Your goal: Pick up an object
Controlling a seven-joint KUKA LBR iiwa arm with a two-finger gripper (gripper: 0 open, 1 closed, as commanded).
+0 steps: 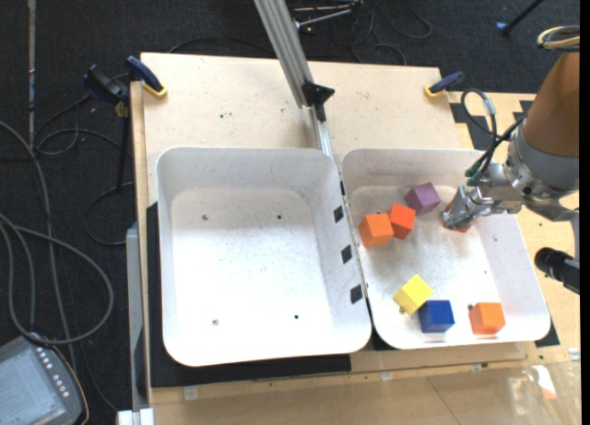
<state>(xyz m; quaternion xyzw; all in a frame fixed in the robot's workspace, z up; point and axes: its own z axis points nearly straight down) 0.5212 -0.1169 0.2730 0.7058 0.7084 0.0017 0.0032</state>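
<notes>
Two-finger gripper (458,218) seen low over right shallow white bin (516,257), near its far right side; reddish object glimpsed at fingertips, finger state cannot be told. Purple cube (424,196) just left of gripper. Two orange cubes (388,225) touching, mid-bin. Yellow cube (412,293) against blue cube (436,315); third orange cube (487,318) near front rim.

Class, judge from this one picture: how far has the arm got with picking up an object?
Done: the gripper has reached the right bin, low beside the purple block. In hand: something reddish sits at its tip; a grasp is unclear. Left: a secure grip and lift.
</notes>
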